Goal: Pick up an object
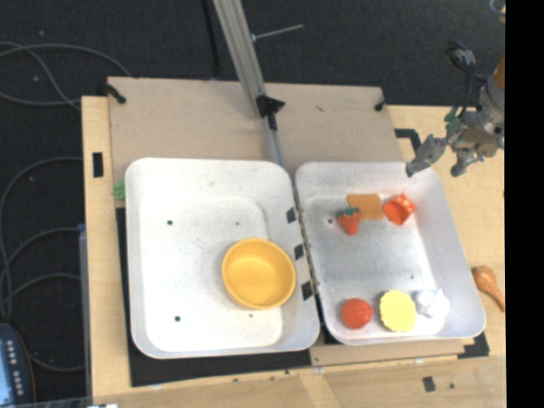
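My gripper (440, 161) hangs over the far right corner of the right bin (442, 228), jaws spread, nothing between them. Nearest candidate: red block (398, 210), far side of that bin, just right of a tan block (365, 206). It looks small, stiff, light, probably smooth; best taken across its flat sides. An orange piece (348, 222) sits beside the tan block. Near edge: red ball (357, 313), yellow disc (397, 311), white lump (431, 303). The ball would likely roll. Left bin (170, 202) holds a yellow bowl (258, 273).
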`<state>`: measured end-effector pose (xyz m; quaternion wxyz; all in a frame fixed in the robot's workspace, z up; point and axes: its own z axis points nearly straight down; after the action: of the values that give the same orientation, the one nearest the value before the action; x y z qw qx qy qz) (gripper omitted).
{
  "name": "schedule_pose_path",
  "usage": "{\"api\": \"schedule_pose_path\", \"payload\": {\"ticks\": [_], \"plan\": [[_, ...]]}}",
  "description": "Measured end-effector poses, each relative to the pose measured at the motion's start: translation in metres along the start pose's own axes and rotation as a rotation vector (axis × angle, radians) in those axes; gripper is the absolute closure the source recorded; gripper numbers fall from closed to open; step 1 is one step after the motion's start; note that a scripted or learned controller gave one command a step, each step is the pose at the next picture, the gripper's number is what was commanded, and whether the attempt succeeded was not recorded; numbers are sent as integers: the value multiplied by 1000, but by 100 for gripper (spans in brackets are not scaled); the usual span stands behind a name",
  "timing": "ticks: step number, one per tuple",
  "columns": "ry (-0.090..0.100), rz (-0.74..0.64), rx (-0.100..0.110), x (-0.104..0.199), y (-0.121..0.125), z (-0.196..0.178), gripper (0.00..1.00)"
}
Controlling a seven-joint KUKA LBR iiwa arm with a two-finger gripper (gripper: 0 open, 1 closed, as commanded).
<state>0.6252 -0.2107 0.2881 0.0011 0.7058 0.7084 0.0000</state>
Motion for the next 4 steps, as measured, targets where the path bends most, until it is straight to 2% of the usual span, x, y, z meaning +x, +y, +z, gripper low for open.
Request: {"api": "schedule_pose_path", "payload": {"ticks": [1, 3, 4], "plan": [[-1, 0, 1, 0, 0, 0, 0], [-1, 2, 7, 8, -4, 121, 0], [-2, 1, 5, 12, -3, 165, 0]]}}
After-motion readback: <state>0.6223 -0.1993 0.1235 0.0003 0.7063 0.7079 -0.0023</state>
